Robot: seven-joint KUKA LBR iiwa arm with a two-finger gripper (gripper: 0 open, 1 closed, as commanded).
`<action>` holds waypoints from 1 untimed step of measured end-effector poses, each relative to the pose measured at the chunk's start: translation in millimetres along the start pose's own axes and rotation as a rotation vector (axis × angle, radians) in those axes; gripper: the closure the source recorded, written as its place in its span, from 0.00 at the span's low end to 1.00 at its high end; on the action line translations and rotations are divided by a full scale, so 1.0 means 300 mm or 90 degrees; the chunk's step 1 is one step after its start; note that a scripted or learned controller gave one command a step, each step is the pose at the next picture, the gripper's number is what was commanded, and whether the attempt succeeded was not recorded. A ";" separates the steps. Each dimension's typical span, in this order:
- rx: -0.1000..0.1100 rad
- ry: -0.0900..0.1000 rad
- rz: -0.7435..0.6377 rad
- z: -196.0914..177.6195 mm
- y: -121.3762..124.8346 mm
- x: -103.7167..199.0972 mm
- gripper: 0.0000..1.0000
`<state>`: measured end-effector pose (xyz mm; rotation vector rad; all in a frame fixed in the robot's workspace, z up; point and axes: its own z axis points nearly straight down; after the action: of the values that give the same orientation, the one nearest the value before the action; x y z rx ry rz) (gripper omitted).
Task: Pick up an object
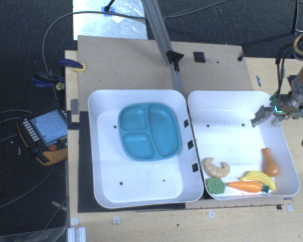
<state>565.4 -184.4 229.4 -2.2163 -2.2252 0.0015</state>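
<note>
Over the right bin's (pixel 293 185) upper right edge, the tool (pixel 266 114) hangs with fingers spread, gripping nothing. Banana (pixel 259 178), carrot (pixel 246 186), drumstick (pixel 270 162) and croissant (pixel 216 168) lie along the bin's near side.

left bin (pixel 103 185): divided plate (pixel 149 131) | right bin (pixel 232 120): food toys (pixel 242 178) at front

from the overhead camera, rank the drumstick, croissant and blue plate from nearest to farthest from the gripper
Measured from the gripper at the right bin's upper right edge:
1. Drumstick, by the right bin's right wall, below the gripper.
2. Croissant, lower left part of the right bin.
3. Blue plate, in the left bin, across the divide.
</note>
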 end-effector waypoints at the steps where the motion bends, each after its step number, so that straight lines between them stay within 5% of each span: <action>1: -0.002 0.000 0.000 -0.004 0.003 0.000 0.00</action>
<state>566.2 -184.4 230.8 -2.2176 -2.2276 -0.0011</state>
